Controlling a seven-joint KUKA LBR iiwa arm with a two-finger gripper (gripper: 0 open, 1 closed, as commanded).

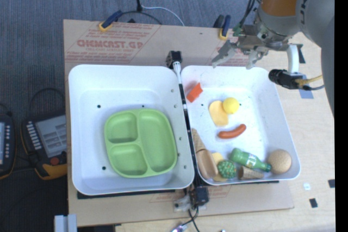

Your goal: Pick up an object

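Claw [237, 58] hangs w/ fingers spread apart, nothing btwn them, over the right bin's [283, 117] 12 o'clock rim, prob. poised to drop in. Nearest pickable: orange block [194, 91] at claw's 8 o'clock; yellow ball [230, 105] at 6.

Nearest below the gripper [235, 57] lies an orange block [194, 91]; further down, a yellow ball [230, 105] on a paler yellow slice [217, 113], then a red sausage [232, 131]. Farthest away are a green bottle [249, 160] with a white label and a tan bun [279, 161]. Both bins [81, 95] are white; the tray [141, 142], far down-left, is light green.
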